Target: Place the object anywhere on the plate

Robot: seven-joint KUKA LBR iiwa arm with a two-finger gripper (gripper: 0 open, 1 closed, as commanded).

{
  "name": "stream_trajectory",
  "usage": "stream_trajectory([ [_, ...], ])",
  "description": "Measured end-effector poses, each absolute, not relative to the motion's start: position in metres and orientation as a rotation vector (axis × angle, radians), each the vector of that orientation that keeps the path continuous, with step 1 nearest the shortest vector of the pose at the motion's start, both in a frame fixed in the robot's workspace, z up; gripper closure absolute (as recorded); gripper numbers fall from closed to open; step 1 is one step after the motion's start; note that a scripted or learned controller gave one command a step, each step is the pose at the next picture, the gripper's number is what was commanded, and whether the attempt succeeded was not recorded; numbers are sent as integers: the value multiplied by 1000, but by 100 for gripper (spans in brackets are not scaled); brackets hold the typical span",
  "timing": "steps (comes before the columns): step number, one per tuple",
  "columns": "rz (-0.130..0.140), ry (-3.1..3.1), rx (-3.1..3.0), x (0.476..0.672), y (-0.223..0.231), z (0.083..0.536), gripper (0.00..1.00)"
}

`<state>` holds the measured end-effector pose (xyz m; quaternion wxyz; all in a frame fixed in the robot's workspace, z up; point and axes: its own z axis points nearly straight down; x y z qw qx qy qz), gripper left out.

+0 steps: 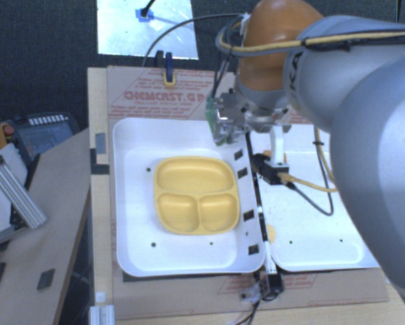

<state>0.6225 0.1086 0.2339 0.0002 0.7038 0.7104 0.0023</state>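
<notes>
My hand (223,131) hangs over the left bin's (131,249) far right corner; I cannot tell its state. I cannot make out the object. The yellow divided plate (194,195) lies just beside, the arm's bulk (365,114) covering the right bin (317,249).

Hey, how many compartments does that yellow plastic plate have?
3. The yellow divided plastic plate in the left white bin has one wide compartment across the far side and two smaller ones side by side on the near side.
</notes>
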Motion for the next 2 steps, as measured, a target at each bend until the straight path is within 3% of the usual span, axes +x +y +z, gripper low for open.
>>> stream_trajectory([
  [1, 6, 2229, 2213, 639, 140, 233, 100],
  [2, 1, 2227, 2215, 634, 137, 234, 100],
])
